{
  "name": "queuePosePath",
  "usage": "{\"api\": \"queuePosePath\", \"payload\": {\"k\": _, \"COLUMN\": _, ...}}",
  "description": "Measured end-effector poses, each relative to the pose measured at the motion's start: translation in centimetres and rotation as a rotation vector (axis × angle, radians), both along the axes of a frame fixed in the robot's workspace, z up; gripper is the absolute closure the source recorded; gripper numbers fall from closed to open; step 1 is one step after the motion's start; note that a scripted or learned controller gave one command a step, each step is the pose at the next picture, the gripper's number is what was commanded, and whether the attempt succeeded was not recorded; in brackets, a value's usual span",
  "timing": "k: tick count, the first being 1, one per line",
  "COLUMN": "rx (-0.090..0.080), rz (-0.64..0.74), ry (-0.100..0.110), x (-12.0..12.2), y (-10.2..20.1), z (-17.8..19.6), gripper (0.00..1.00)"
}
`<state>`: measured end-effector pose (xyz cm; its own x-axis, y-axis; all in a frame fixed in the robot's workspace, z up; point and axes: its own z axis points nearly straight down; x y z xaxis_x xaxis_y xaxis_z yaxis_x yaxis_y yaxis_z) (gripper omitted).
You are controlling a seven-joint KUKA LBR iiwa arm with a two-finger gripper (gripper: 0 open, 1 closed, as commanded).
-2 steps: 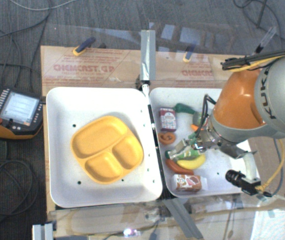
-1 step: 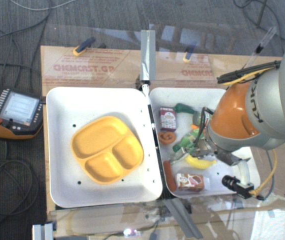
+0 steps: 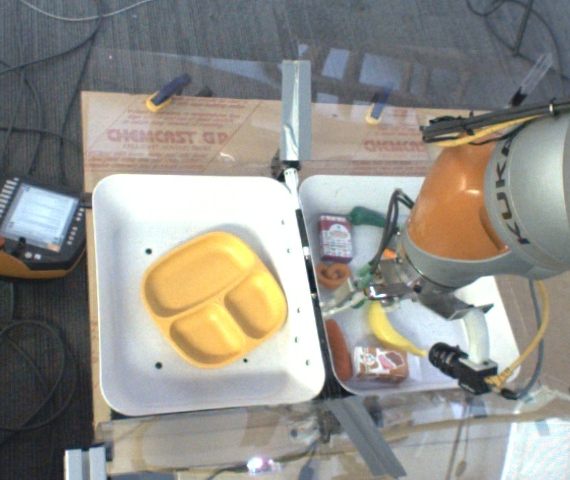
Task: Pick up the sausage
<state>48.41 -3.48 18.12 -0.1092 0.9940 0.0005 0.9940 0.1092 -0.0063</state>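
None of the pick: done yet, you can judge that from the sausage (image 3: 339, 350) lying in the right bin (image 3: 505, 313), against its left wall near the front.
Gripper (image 3: 370, 286): low over the clutter, beside the banana (image 3: 389, 330), short of the sausage.
Grip: you can't tell.
Left: reach, grasp, lift.

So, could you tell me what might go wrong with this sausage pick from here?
Crowding: the sausage lies against the right bin's left wall, with a banana and a small packet close beside it, so the fingers may nudge or catch a neighbour instead.
Offset: the gripper hangs above and to the right of the sausage, nearer the banana, so a straight descent would probably miss.
The wall may also block one finger.
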Motion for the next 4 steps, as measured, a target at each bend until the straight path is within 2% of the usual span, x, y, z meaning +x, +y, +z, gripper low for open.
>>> {"api": "queuePosePath", "payload": {"k": 1, "rx": 0.002, "rz": 0.001, "ry": 0.006, "x": 0.1, "y": 0.1, "z": 0.6, "gripper": 1.0}}
{"api": "queuePosePath", "payload": {"k": 2, "rx": -0.001, "rz": 0.01, "ry": -0.001, "x": 0.0, "y": -5.4, "z": 1.3, "gripper": 1.0}}
{"api": "queuePosePath", "payload": {"k": 3, "rx": -0.001, "rz": 0.01, "ry": 0.0, "x": 0.0, "y": -5.4, "z": 1.3, "gripper": 0.0}}
{"api": "queuePosePath", "payload": {"k": 4, "rx": 0.0, "rz": -0.099, "ry": 0.0, "x": 0.0, "y": 1.4, "z": -0.1, "gripper": 0.0}}
